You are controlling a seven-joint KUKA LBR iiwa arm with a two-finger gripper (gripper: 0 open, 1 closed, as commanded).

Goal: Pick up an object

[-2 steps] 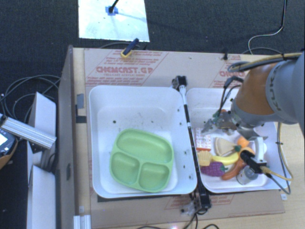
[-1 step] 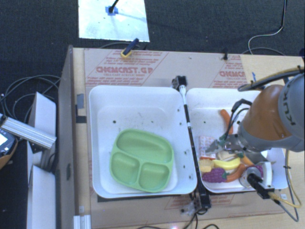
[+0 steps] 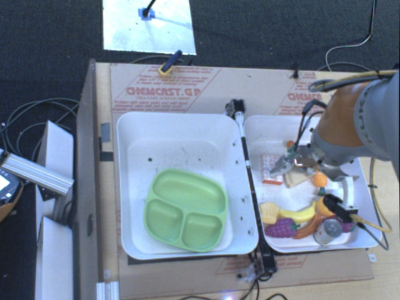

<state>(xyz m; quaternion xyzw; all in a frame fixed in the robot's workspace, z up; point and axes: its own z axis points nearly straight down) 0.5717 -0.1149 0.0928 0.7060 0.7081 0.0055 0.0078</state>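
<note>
On the left of the desk [image 3: 187, 83] sits the left bin [image 3: 134, 142], and in its near half lies a light green tray [image 3: 185, 209] with three compartments, set at a slant. A dark divider rail [image 3: 248, 167] runs from far to near between this bin and the right bin [image 3: 262, 130], which touches it along that edge. In the right bin, near its left wall, a small white and red card or packet [image 3: 271, 169] lies flat. Just to the right of it is the hand [image 3: 289, 164], low over the bin's middle, next to a pale tan block [image 3: 299, 179]; whether the hand is released or clenched cannot be told, since the fingers are too small and dark to read, and nothing is plainly seen between them. Along the near side of the bin lies a cluster of toy food: a yellow corn-like piece [image 3: 269, 213], purple grapes [image 3: 280, 229], a yellow banana [image 3: 299, 214], a red-orange sausage shape [image 3: 307, 229] and a grey round can [image 3: 327, 230]. An orange ball [image 3: 320, 180] rests just right of the tan block. The grey arm [image 3: 375, 114] with its orange band [image 3: 340, 117] enters from the right, over the bin's far right part.
</note>
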